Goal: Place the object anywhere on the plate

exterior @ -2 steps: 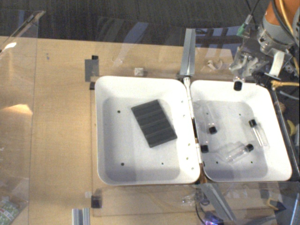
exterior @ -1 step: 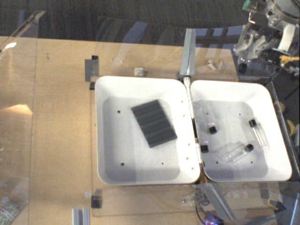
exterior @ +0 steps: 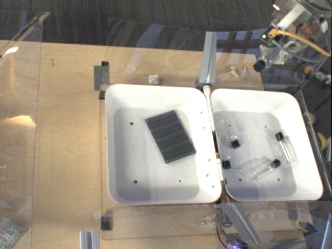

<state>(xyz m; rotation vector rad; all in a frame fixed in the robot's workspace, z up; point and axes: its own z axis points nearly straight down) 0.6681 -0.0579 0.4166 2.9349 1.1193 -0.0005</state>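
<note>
Two-finger gripper [exterior: 290, 15] at one o'clock, grip state indeterminate; four clear black-capped plastic vials [exterior: 262, 167] lie well apart toward five o'clock; one dark ribbed rectangular plate [exterior: 170, 136].

left white bin [exterior: 119, 139]: ridged dark grey rectangular plate [exterior: 170, 136] mid-floor, bare floor around | right white bin [exterior: 306, 154]: clear black-capped vials [exterior: 262, 167] scattered low

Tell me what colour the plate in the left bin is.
Dark grey, with ridges, in the camera view: plate.
</note>
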